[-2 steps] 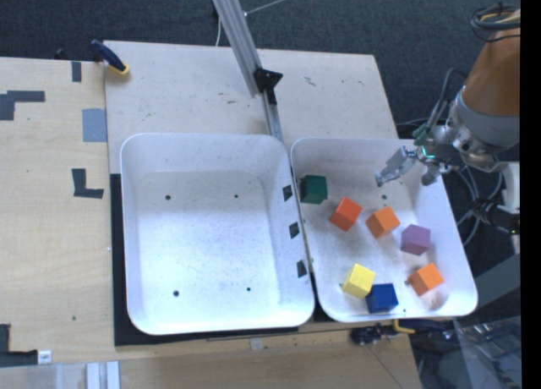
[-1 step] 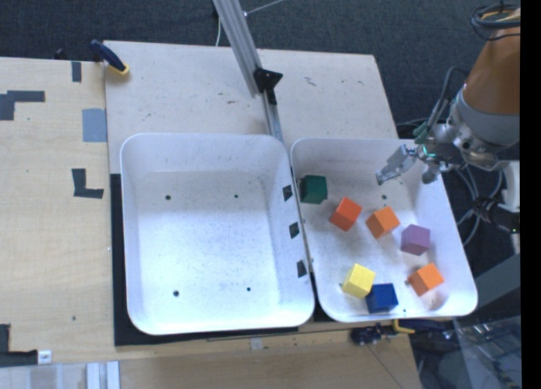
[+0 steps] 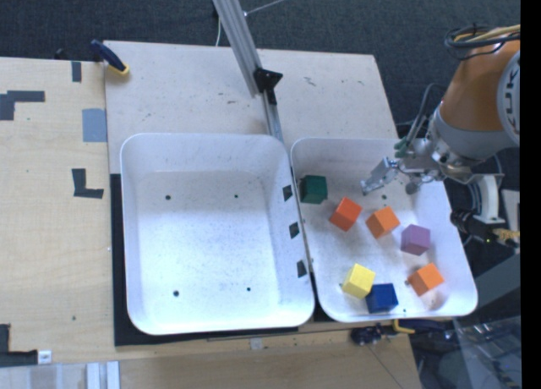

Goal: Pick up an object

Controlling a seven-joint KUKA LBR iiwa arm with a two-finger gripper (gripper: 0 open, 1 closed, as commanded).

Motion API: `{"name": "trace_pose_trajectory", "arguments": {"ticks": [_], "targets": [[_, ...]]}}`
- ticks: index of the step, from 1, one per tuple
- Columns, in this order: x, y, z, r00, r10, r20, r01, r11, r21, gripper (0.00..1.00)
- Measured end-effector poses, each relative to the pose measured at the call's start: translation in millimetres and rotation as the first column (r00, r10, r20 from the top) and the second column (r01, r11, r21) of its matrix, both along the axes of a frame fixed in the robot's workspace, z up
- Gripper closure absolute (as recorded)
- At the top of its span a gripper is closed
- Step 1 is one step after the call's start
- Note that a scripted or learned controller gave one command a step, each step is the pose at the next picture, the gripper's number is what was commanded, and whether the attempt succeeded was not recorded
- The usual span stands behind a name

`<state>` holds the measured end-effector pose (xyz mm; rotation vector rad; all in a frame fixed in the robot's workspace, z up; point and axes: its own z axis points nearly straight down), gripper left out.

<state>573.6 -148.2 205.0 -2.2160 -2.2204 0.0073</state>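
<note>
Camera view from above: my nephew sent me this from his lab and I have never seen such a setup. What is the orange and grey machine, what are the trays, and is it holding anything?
This is one picture from a fixed camera above a bench, looking down at a slant. The orange and grey machine on the right is a robot arm. At its tip sits a small two-finger gripper, hanging over the right bin.

Two shallow white bins sit side by side. The left bin shows bare white floor with a few dark specks. The right bin holds small blocks: a green block, three orange blocks, a purple block, a yellow block and a blue block touching it.

Nothing shows between the fingers, so it seems to hold nothing yet. Its job is to pick one block up.
</note>
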Motion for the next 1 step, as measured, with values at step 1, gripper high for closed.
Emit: {"name": "trace_pose_trajectory", "arguments": {"ticks": [1], "targets": [[-9.1,-2.5,-61.2,1.0,-0.001,-0.002,0.001,1.0,0.001,0.0]]}}
